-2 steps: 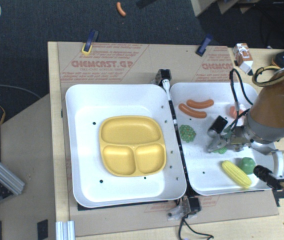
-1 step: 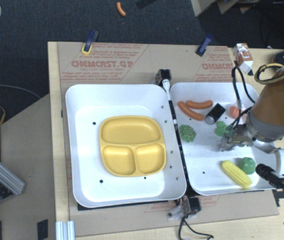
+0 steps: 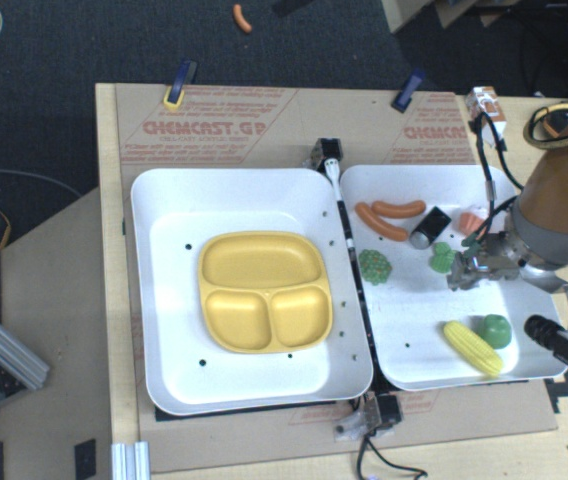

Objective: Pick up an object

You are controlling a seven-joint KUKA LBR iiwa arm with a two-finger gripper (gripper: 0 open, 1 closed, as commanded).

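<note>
The bench has two white bins side by side. The left bin (image 3: 164, 268) holds a yellow plate (image 3: 264, 290) with three parts, and the plate lies flat in the middle of it. The right bin (image 3: 414, 353) holds all the toy food. The grey arm (image 3: 554, 218) comes in from the right, with its orange band above the wrist, and reaches down into the right bin. The claw (image 3: 467, 268) is low over the middle of that bin, near the white floor. It is small and dark here, so I cannot tell how far open it is, and I cannot see anything held in it. A small green toy (image 3: 442, 258) sits just beside the claw on its left, so close that they may be touching, but I cannot tell. A black and white can (image 3: 429, 227) lies a bit farther back, next to two orange sausages (image 3: 389, 216) that lie close together. A little pink thing (image 3: 471, 222) shows just behind the claw, partly hidden by the arm. A bumpy green broccoli (image 3: 374, 265) lies near the wall between the two bins. At the front of the right bin a yellow corn cob (image 3: 472, 348) lies at a slant, and a round green pepper (image 3: 495, 330) touches it on the right. Both are well apart from the claw.
</note>
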